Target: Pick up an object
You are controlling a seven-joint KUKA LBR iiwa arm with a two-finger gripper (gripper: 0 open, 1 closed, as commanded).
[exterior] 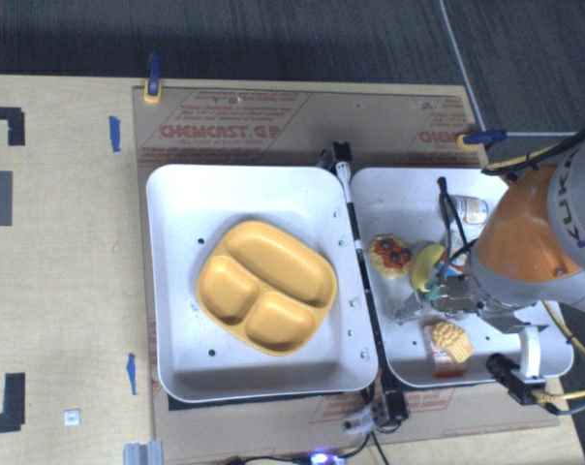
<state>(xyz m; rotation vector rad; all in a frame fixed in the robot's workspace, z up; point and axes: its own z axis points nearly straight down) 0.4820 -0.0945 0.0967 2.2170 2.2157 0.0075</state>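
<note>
Yellow tray (265, 285) in left bin (167, 260)

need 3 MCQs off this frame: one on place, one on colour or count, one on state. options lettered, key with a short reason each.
1. Where does the yellow tray lie?
A. in the left bin
B. in the right bin
C. on the bare bench

2. How many hollows does the yellow tray have?
A. one
B. three
C. five

3. How does the yellow tray sit?
A. square with the bin walls
B. turned at a slant to the bin walls
C. standing on its edge

Key:
1 A: it rests on the floor of the left bin, while the arm works over the right bin.
2 B: one long hollow and two smaller ones show.
3 B: it lies flat, its edges askew to the bin walls.
</note>
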